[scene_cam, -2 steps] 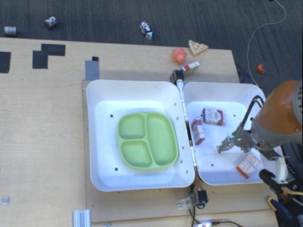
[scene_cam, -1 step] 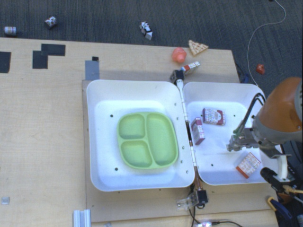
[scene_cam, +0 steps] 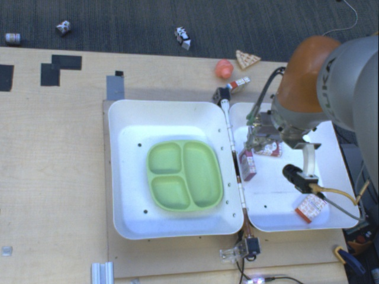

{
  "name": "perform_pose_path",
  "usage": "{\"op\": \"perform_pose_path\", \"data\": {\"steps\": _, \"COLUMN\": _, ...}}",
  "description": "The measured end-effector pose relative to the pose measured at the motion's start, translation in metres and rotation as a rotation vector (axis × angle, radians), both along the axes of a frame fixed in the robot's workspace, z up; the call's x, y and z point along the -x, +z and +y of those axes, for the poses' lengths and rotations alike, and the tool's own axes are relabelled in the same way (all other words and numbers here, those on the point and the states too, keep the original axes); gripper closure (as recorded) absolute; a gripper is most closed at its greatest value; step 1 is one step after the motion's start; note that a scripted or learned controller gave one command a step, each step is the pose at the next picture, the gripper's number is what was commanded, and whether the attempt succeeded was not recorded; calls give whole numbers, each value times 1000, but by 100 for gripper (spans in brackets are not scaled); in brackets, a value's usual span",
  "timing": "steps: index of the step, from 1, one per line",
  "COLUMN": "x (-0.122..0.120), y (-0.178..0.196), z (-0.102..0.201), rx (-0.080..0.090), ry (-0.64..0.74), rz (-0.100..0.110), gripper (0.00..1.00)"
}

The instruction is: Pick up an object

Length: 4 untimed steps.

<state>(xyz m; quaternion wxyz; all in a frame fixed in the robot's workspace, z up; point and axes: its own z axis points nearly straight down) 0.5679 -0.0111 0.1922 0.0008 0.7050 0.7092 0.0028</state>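
My gripper [scene_cam: 256, 138] reaches down into the right bin [scene_cam: 331, 158] near that bin's left wall. Just below it in the view a small maroon and pink box [scene_cam: 247, 164] stands against the wall, close to the gripper tip or touching it; which one I cannot make out. A red and white packet [scene_cam: 271, 150] lies just to the right of the gripper, partly hidden by the wrist. An orange and white packet [scene_cam: 311, 207] lies near the bin's front right corner, well apart from the gripper.
The left bin [scene_cam: 127, 176] holds a green divided plate [scene_cam: 185, 175]. Behind the bins on the bench lie an orange ball [scene_cam: 224, 68], a pizza-slice toy [scene_cam: 247, 58] and a small red and white tube [scene_cam: 237, 84]. Small bits are scattered on the dark floor beyond.
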Motion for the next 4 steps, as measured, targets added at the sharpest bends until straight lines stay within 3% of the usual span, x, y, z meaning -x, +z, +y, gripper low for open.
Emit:
{"op": "perform_pose_path", "data": {"steps": 1, "x": -47, "y": 22, "z": -55, "rx": 4, "ry": -4, "rz": 0, "gripper": 100}}
{"op": "perform_pose_path", "data": {"steps": 2, "x": 27, "y": 62, "z": -102, "rx": 4, "ry": -3, "rz": 1, "gripper": 100}}
{"op": "perform_pose_path", "data": {"steps": 3, "x": 53, "y": 48, "z": 23, "rx": 2, "ry": -2, "rz": 2, "gripper": 100}}
{"op": "perform_pose_path", "data": {"steps": 4, "x": 22, "y": 55, "z": -81, "rx": 4, "ry": -3, "rz": 2, "gripper": 100}}
